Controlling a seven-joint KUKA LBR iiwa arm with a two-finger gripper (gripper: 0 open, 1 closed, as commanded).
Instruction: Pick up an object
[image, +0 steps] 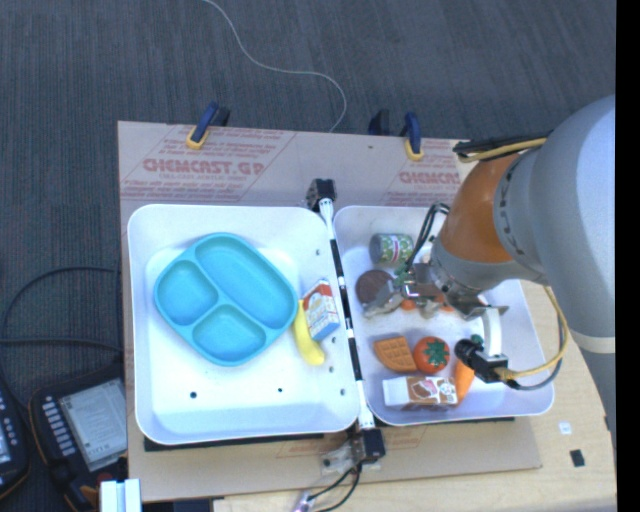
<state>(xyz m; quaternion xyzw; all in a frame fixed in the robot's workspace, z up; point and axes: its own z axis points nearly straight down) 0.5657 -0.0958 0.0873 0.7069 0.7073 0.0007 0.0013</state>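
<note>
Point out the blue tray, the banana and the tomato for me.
Blue tray (226, 296), camera view, on the ridge where its three compartments meet.
Banana (307, 343), camera view, on the middle of its yellow curve.
Tomato (431, 354), camera view, on its red body below the green stalk.

Divided plate (225, 297) in left bin (160, 400); banana (307, 340) beside it, perhaps touching.

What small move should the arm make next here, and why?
Probably a short descent. The end effector hangs low in the right bin beside the brown round object, with the green can just behind; nothing visibly sits in it.
</note>
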